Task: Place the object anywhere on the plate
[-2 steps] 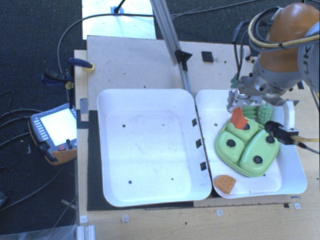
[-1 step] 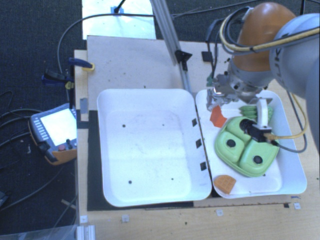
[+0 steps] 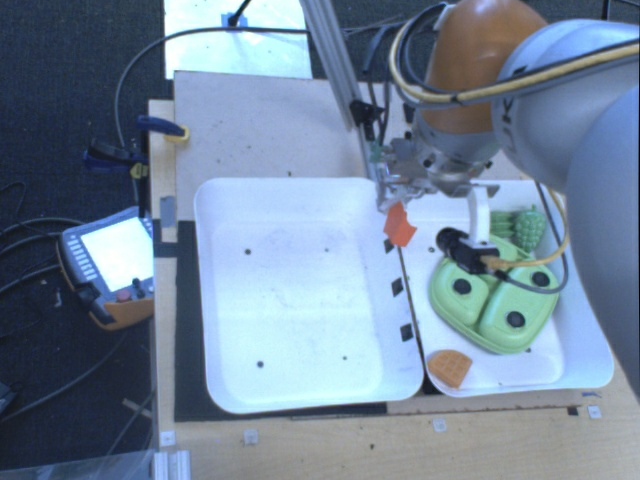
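Where the two white bins meet, a small orange-red piece [image 3: 400,228] hangs tilted just above the rims, its upper end caught between the fingers of the gripper [image 3: 391,206]. The fingers are closed on that upper end, and the rest of the piece hangs free below them. The piece is not on the plate; it sits near the plate's far left corner as the camera sees it, apart from it.

The green plate [image 3: 520,318] lies in the right bin [image 3: 590,368], with moulded compartments that each show a dark spot. Just beyond its far edge rests a knobbly green object [image 3: 529,228]. Near the plate's front edge, in the bin's near corner, lies an orange wedge [image 3: 450,368], separate from the plate.

The left bin [image 3: 300,298] shows a bare white floor with a few small dark dots. Small black squares [image 3: 398,288] run along the seam between the bins.

The grey arm [image 3: 590,98], with its orange band [image 3: 480,38], comes in from the right and bends down over the seam. Both bins stand on a pale surface [image 3: 260,118]. A blue clamp [image 3: 160,126] grips its left edge. On the dark floor to the left lies a handheld control unit [image 3: 110,263] with a lit screen.
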Controlling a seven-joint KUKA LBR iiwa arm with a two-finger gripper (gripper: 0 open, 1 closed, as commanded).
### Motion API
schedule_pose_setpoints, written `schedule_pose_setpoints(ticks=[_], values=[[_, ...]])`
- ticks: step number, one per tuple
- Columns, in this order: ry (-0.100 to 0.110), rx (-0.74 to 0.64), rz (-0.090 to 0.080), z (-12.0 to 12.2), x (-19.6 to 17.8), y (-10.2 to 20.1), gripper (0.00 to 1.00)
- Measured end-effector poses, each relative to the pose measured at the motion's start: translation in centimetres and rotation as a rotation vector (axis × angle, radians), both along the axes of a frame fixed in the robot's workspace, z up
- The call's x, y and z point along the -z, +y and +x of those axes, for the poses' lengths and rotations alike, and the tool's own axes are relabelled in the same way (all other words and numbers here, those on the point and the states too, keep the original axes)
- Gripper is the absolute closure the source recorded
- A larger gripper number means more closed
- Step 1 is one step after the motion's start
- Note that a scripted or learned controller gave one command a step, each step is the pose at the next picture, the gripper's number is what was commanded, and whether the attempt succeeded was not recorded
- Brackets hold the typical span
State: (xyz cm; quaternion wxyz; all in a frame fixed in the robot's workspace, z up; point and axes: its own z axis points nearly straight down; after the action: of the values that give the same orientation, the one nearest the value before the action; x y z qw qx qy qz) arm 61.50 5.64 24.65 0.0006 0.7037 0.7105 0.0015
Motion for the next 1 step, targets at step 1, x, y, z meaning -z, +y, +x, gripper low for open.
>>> schedule_pose_setpoints(ticks=[1], values=[[0.003,-0.001,0.0,-0.3,1.8,6.03,1.0]])
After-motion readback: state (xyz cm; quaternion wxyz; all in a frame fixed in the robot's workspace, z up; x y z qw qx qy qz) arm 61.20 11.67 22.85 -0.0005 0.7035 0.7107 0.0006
